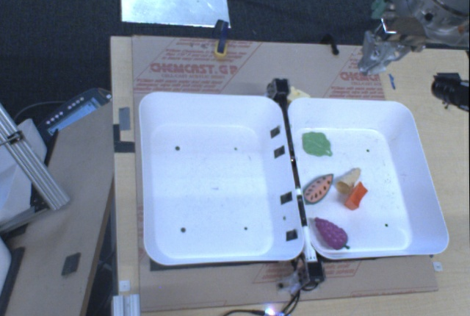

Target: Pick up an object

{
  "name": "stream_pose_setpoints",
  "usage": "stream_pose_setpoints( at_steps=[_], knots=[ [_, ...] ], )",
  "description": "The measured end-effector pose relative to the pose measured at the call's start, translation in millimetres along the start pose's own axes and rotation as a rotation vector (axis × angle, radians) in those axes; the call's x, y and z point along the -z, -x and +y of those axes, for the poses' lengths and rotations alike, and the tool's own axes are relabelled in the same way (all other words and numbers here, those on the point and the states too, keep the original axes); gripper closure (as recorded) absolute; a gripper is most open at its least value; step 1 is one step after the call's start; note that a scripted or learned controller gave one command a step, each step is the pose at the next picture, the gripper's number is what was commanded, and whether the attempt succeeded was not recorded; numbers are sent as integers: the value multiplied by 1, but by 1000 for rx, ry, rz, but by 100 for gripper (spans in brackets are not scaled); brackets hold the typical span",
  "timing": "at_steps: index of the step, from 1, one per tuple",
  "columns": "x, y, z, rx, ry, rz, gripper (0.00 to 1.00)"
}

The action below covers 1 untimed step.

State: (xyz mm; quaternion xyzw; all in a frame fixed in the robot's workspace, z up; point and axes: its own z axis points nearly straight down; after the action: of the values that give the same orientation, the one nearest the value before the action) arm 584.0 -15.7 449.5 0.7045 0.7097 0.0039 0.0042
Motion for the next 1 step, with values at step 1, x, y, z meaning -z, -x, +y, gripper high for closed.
stream_pose_setpoints(
  at_steps=[1],
  knots=[
    [-60, -23, -14, -1, -15, 1, 100]
  ],
)
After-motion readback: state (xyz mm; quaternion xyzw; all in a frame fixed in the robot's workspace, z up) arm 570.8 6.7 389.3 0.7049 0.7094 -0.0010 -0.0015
